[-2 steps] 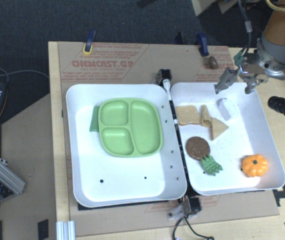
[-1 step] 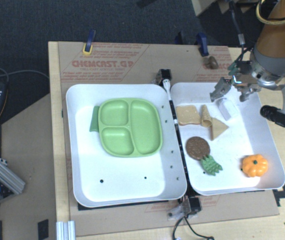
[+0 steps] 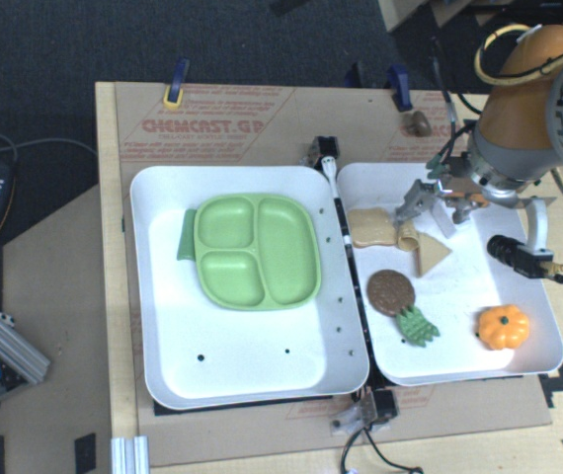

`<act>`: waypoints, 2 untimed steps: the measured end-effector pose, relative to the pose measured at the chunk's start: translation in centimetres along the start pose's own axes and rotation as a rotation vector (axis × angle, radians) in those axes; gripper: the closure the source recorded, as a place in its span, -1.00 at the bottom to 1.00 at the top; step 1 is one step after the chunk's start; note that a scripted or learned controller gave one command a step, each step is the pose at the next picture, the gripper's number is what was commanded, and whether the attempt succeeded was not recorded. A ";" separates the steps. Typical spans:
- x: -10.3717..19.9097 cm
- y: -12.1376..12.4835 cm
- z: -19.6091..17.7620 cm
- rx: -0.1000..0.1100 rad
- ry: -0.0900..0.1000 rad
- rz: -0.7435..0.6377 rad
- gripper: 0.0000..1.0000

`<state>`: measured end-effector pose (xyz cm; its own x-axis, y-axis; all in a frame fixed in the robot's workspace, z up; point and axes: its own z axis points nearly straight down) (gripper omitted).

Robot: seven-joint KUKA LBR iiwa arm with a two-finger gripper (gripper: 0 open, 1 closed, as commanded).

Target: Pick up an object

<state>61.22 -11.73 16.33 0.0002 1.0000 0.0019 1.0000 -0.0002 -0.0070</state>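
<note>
The right bin (image 3: 469,284) holds a flat tan piece (image 3: 368,227), a tan wedge (image 3: 433,254), a brown disc (image 3: 390,290), a green leafy toy (image 3: 418,326) and an orange pumpkin (image 3: 503,327). My gripper (image 3: 428,207) hangs over the bin's far middle, just above and behind the tan wedge and right of the flat tan piece. Its fingers stand apart, open, and I see nothing held between them. The arm's orange band (image 3: 528,77) is at the upper right.
The left bin (image 3: 158,284) holds a green divided plate (image 3: 257,250) lying on a darker green sheet. A black cable fitting (image 3: 515,253) lies over the right bin's right side. Blue clamps (image 3: 397,85) sit at the board's far edge.
</note>
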 end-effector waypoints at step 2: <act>0.2 0.3 7.4 -0.012 -0.003 -0.001 -1.00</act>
<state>61.50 -11.52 8.92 -0.0009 1.0000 -0.0014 1.0000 0.0009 0.0051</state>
